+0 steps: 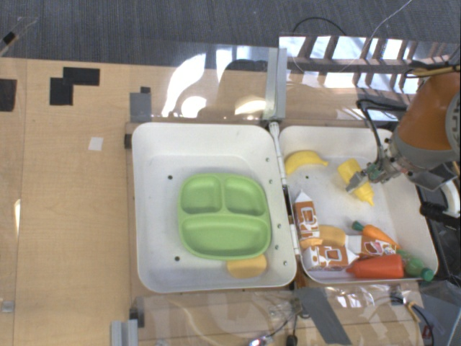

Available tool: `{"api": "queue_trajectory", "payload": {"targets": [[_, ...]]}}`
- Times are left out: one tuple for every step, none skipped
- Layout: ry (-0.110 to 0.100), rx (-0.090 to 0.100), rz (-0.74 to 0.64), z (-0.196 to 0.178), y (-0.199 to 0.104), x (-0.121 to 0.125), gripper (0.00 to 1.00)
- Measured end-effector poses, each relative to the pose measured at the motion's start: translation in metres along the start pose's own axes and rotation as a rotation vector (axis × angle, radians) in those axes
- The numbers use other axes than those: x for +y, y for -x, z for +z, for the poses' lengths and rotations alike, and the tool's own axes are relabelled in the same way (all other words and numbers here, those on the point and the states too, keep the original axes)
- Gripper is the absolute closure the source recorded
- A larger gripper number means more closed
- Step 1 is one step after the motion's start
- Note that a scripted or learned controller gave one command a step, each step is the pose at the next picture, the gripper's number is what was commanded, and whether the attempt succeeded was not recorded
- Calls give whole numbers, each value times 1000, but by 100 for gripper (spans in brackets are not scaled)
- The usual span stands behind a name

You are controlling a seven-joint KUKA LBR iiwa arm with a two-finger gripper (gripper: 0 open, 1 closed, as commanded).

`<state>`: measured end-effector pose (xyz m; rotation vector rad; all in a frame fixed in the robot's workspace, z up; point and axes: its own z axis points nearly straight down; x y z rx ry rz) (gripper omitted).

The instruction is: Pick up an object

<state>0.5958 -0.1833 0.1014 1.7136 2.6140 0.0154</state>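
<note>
jaws (362,182) low over yellow piece (356,175), centre-right of frame | grip: cannot tell | tip: centre on piece, clear of banana (304,161), close squarely before lifting

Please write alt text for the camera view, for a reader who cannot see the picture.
The gripper is down in the right bin, at a yellow toy, near a banana, cartons and carrots. The left bin holds a green tray and a yellow piece.
</note>
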Motion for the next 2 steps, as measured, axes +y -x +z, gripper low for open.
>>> {"api": "queue_trajectory", "payload": {"targets": [[-9,4,-32,-123,-29,94,100],[-13,7,-7,-115,-113,99,100]]}}
